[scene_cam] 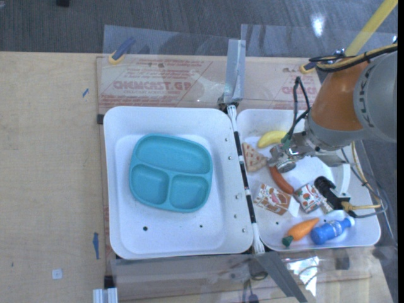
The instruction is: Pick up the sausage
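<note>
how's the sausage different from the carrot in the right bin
The sausage is plain red-orange; the carrot is brighter orange with a green end. The sausage lies mid-bin right under the hand; the carrot lies near the front edge beside the blue bottle. Both are small, elongated and lying flat.

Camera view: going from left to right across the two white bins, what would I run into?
Blue divided plate → pizza slice → sausage → small red-and-white carton → blue bottle. The end effector hangs over the sausage's upper end.
</note>
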